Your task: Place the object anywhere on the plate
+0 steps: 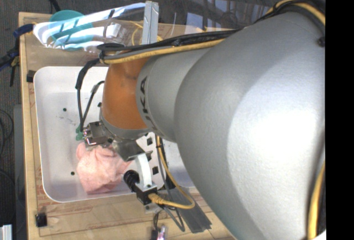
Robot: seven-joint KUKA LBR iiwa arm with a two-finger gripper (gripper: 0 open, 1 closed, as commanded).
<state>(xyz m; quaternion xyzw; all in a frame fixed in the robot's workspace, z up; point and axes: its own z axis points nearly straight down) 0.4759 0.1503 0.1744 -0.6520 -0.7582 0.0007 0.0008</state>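
The arm hangs low over the pink cloth-like object near the bin's front edge (no plate is evident), so placing seems undone, and I cannot tell the gripper's state.

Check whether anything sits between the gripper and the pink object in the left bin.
Nothing visible does. The wrist hangs right over the pink object in the left bin, hiding its upper right part. The arm covers the contact area, and no plate can be made out.

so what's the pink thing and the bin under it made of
The pink thing looks like soft cloth or plush: crumpled, lumpy folds and a matte surface. The white bin looks like smooth moulded plastic, with rounded corners and a faint sheen. Neither is certain from this view.
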